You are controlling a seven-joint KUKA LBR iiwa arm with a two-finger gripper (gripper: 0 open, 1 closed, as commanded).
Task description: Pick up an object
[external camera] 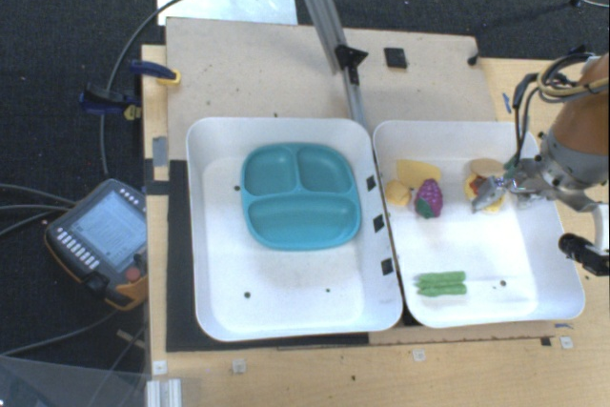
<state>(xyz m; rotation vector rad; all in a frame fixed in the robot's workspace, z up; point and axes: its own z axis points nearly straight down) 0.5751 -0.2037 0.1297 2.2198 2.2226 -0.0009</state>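
Resting beneath the fingers point(488, 196), a yellow-red toy point(481, 176) lies half hidden; their spread is unclear.

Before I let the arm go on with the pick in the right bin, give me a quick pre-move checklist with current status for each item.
1. End effector inside the right bin: ok, near its upper right.
2. Target under it: cannot tell; it overlaps a yellow and red item, contact unclear.
3. Object secured for lifting: cannot tell.
4. Neighbours clear of the tool: ok; purple grapes and yellow piece lie apart, to its left in the view.
5. Green beans out of the way: ok, near the front of the bin.
6. Teal plate undisturbed in left bin: ok.
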